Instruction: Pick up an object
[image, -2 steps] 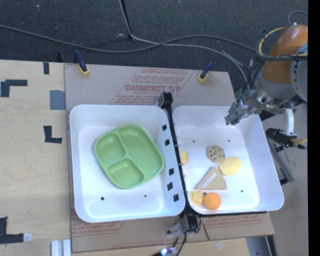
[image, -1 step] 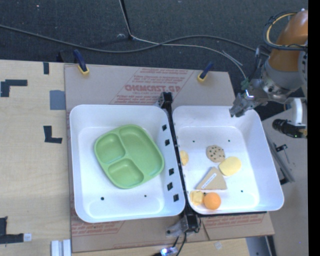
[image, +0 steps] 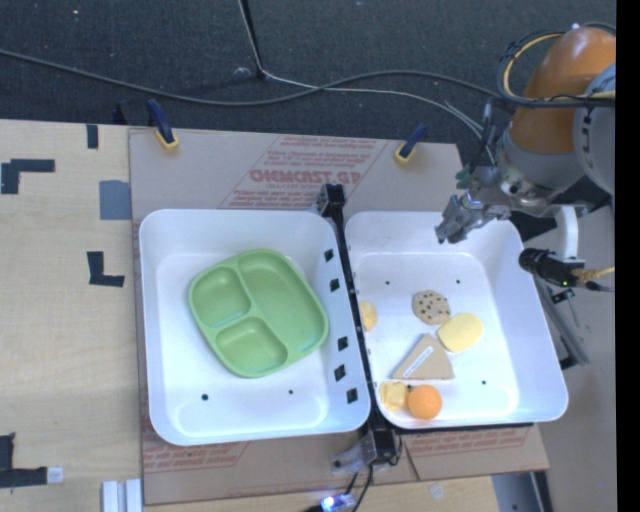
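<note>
- Pale wood bench (image: 60, 330) fills the left of the scene, marked with dark tape pieces; dark carpet (image: 300, 45) runs across the top, crossed by thin cables.
- Brown cardboard sheet (image: 290, 175) lies under both bins, held at its far edge by two yellow-and-blue clamps, one at 11 o'clock (image: 160, 128) and one at 1 o'clock (image: 408, 148).
- Two white bins sit side by side, touching along a black centre seam: the left bin (image: 165, 400) and the right bin (image: 520, 380).
- One green divided tray (image: 258, 312), three compartments, lies tilted in the middle of the left bin.
- Six play-food pieces lie in the right bin. One small yellow piece (image: 368, 316) sits against the bin's left wall at 9 o'clock.
- One yellowish piece (image: 394, 396) and one orange ball (image: 425, 402) touch each other at 6 o'clock.
- One tan wedge (image: 424, 360) lies just above the ball, near the bin's centre.
- One speckled cookie (image: 431, 306) lies at the centre; one yellow oval (image: 460, 332) sits just beside it at 4 o'clock, touching the wedge's tip.
- Gripper (image: 452, 228) hangs over the right bin's far edge at 12 o'clock, well apart from all six pieces and carrying nothing; how its tips are set cannot be told.
- One grey arm with an orange band (image: 560, 90) enters from 2 o'clock.
</note>
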